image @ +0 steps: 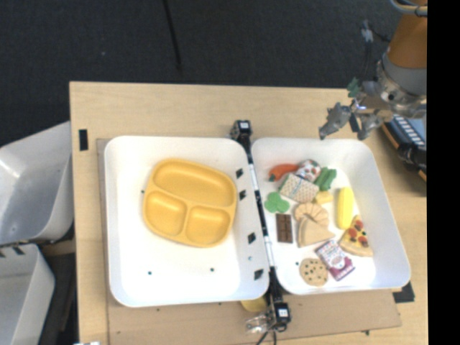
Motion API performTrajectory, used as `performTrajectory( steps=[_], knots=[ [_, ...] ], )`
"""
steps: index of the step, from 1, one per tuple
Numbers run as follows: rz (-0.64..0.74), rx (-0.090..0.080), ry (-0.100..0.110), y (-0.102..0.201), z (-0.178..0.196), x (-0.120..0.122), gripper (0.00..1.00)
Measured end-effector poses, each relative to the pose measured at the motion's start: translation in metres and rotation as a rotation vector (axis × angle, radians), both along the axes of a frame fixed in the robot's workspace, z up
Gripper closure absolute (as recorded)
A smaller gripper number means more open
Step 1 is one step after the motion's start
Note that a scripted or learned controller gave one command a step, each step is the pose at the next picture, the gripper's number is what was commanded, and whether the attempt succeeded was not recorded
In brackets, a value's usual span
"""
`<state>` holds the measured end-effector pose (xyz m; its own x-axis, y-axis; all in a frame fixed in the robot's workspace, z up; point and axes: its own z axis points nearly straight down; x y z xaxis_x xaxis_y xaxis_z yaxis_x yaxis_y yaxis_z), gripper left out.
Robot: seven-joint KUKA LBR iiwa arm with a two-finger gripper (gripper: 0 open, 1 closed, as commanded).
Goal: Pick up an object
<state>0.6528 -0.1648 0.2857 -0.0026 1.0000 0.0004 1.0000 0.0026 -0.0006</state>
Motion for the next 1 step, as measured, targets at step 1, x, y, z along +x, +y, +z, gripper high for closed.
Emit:
performTrajectory(
  steps=[1],
  knots=[
    [0.004,-0.001,-0.002,0.0001,0.0116,0.0007,1.0]
  ],
)
